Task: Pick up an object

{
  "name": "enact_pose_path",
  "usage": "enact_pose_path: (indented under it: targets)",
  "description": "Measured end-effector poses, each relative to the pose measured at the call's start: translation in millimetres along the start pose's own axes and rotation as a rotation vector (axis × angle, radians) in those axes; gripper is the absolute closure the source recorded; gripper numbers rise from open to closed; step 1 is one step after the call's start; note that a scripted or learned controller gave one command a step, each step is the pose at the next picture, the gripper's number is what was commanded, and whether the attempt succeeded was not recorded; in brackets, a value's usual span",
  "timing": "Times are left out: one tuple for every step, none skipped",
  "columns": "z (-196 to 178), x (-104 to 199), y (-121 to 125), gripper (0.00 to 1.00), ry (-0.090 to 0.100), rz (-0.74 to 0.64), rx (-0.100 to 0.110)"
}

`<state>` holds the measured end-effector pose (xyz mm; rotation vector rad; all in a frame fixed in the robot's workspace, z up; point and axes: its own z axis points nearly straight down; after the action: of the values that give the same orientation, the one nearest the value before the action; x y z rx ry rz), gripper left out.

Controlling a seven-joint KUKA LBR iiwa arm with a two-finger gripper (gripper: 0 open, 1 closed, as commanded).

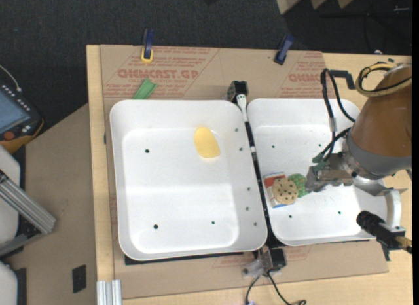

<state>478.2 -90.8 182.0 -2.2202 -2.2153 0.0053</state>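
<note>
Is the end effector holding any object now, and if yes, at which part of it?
It cannot be told. The end effector is low in the right bin, next to a green object and a tan block.

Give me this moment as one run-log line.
gripper: low in right bin, fingers unclear | green item beside it | tan block by left wall | yellow item in left bin | lift: not confirmed
</note>
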Motion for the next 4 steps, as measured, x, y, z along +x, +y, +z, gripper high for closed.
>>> enact_pose_path:
  targets:
    - [-90,39,5,1.0,-0.001,-0.008,-0.017]
    - [-38,11,-1,1.0,-0.001,0.002,0.001]
    - [-69,74,1,1.0,-0.001,-0.009,-0.011]
    - [-25,27,-1,1.0,-0.002,0.003,0.001]
